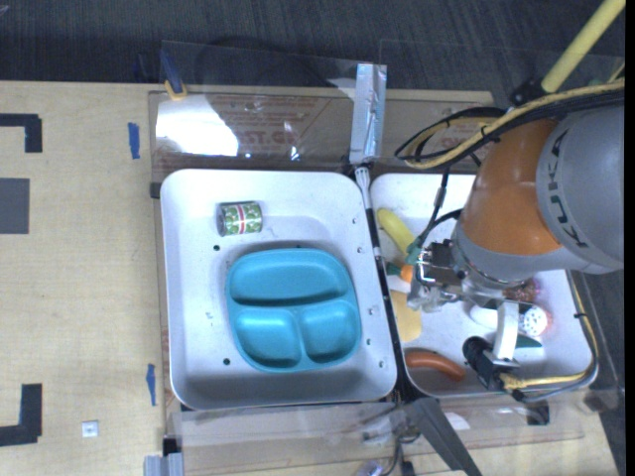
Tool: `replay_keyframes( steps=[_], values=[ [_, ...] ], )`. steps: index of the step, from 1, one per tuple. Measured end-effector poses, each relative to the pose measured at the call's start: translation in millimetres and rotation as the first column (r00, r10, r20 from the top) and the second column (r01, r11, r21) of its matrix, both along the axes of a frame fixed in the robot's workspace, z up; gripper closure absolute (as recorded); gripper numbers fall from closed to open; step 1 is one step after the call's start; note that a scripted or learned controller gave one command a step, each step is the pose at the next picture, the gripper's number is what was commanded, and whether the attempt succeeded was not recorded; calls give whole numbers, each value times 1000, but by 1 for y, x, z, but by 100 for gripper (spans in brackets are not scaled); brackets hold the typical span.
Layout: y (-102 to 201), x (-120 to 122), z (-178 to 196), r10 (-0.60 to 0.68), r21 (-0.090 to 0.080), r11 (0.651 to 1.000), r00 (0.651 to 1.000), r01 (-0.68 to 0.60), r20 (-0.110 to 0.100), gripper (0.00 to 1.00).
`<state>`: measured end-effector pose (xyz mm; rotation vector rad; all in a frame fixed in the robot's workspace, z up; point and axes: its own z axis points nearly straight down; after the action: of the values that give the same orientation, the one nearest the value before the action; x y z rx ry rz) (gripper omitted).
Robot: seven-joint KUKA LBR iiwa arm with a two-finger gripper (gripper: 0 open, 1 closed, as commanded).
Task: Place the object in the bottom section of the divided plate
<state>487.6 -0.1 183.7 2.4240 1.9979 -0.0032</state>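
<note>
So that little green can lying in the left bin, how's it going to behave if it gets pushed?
The green can lies on its side, so it would probably roll across the bin floor. It looks small, likely light, and rigid.

Two white bins (189, 296), one blue divided plate (293, 305), one green can (240, 217), one arm (536, 196)

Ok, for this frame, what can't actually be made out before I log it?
- Gripper: its fingers are buried under the arm's wrist in the camera view, so open or shut cannot be told, nor whether it holds anything.
- Right bin: much of its floor is covered by the arm.
- Yellow item and orange item: partly hidden, kind unclear.
- Small can beside the blue divided plate: label too small to read.
</note>
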Motion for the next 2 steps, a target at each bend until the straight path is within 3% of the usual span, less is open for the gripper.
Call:
replay_keyframes(
  steps=[1,2],
  values=[
    [-43,128,16,18,0,1000,1000,-18,2,100],
    [-15,137,0,51,2,999,999,-51,-2,100]
  ],
)
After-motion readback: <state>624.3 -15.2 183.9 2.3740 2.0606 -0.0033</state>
